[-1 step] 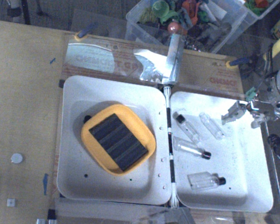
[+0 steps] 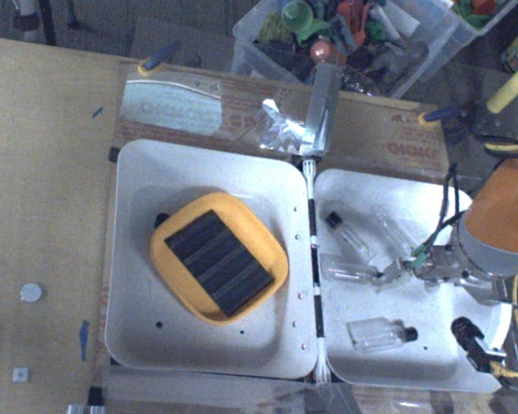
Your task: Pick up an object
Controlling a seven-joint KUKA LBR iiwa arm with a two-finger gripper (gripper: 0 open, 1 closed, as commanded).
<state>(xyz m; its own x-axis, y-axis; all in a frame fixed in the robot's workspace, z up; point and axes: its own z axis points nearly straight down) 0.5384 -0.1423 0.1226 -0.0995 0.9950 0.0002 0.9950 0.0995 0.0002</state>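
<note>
Camera view: the arm's gripper (image 2: pixel 401 267) is low over the middle of the right bin (image 2: pixel 345 357), among clear bottles; whether it is open or closed cannot be told. One clear bottle (image 2: pixel 380 333) lies near the bin's front edge, another (image 2: pixel 348 234) near its left wall. A yellow solar lamp (image 2: pixel 218 257) lies mid left bin (image 2: pixel 120 325).

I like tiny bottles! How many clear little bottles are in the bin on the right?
3: one bottle near the bin's top left, one in the middle by the gripper, one lower down. The arm may hide more.
</note>
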